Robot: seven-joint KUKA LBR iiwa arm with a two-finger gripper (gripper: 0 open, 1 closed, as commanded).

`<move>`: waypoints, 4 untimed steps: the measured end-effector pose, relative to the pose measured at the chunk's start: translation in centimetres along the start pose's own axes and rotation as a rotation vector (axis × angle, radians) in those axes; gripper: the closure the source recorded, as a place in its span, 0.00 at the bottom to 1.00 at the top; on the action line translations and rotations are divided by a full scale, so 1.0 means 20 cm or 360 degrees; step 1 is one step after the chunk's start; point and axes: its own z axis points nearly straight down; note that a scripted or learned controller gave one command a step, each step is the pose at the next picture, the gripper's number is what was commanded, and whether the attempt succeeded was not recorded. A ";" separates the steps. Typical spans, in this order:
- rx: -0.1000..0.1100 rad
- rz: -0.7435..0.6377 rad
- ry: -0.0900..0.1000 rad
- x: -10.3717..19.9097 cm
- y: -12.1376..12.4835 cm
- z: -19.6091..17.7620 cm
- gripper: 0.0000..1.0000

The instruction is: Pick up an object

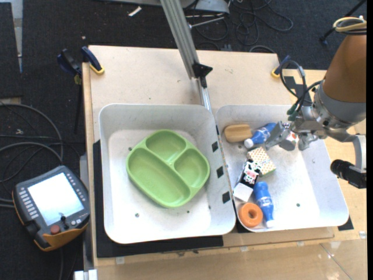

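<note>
My gripper (285, 137) hangs over the back of the right bin (317, 206), right beside the blue end of a small blue bottle (262, 135) with a white cap; whether it touches the bottle is unclear. A tan rounded block (236, 132) lies just left of that bottle. Nearer the front sit a yellow patterned box (263, 162), a black-and-white cow-print carton (250, 172), a second blue bottle (264, 200) and an orange ring (252, 214). A green divided plate (168, 167) lies in the left bin (116, 214).
A slanted metal bar (182, 34) runs down to the wall between the two bins. The right half of the right bin is bare white floor. A teach pendant (51, 206) lies off the bench at the left. Clamps (93, 62) grip the bench's back corners.
</note>
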 end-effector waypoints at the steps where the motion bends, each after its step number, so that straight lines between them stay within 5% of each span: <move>1: -0.0001 0.0001 0.0000 0.00 0.00 0.00 0.00; 4: -0.0004 0.0008 0.0001 -0.02 -0.02 0.72 0.00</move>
